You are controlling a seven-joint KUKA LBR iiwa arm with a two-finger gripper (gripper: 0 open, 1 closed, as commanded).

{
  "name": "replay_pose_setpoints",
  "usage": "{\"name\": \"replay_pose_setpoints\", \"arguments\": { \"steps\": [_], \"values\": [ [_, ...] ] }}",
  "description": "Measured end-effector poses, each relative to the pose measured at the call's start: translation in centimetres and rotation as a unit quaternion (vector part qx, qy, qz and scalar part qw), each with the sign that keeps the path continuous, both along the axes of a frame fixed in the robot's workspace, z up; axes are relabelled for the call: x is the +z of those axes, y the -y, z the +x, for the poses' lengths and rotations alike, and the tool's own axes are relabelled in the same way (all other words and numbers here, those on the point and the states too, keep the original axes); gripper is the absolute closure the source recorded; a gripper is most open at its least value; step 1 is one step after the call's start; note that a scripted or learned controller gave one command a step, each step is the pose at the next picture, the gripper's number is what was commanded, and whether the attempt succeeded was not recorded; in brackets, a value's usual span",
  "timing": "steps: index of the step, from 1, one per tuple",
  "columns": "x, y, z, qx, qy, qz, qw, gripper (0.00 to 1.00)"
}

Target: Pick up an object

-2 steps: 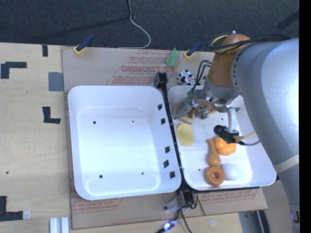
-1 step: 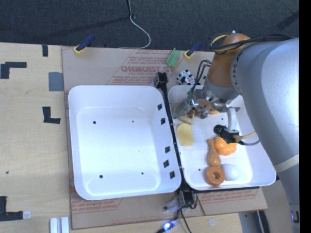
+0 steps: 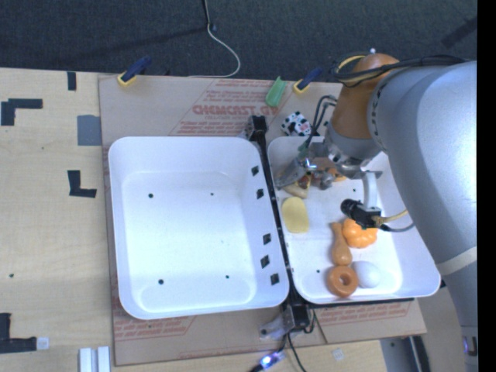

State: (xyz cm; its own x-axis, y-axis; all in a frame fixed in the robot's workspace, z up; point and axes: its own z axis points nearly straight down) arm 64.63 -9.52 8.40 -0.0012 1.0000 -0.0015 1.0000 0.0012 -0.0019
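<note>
My gripper (image 3: 304, 172) reaches down into the far left corner of the right bin (image 3: 403, 281), close to the divider between the bins. A small brown and orange object (image 3: 316, 180) lies right under it; I cannot see whether it is gripped. Just in front of the gripper lies a pale yellow piece (image 3: 294, 215). Further toward the front are an orange round object (image 3: 359, 234), an orange pear-shaped piece (image 3: 339, 249), a brown ring-shaped donut (image 3: 342, 280) and a white egg-like ball (image 3: 367, 273).
The left bin (image 3: 124, 208) stands beside the right one, sharing a black clipped seam (image 3: 267, 208). A black and white spotted object (image 3: 294, 122) sits at the right bin's far rim. A green clip (image 3: 275, 92) rests on the cardboard behind. The arm's grey body (image 3: 434, 153) covers the right side.
</note>
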Motion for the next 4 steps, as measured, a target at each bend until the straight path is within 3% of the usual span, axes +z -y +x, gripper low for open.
{"name": "replay_pose_setpoints", "arguments": {
  "steps": [4],
  "values": [
    [0.0,0.0,0.0,0.0,0.0,0.0,1.0,0.0]
  ]
}}
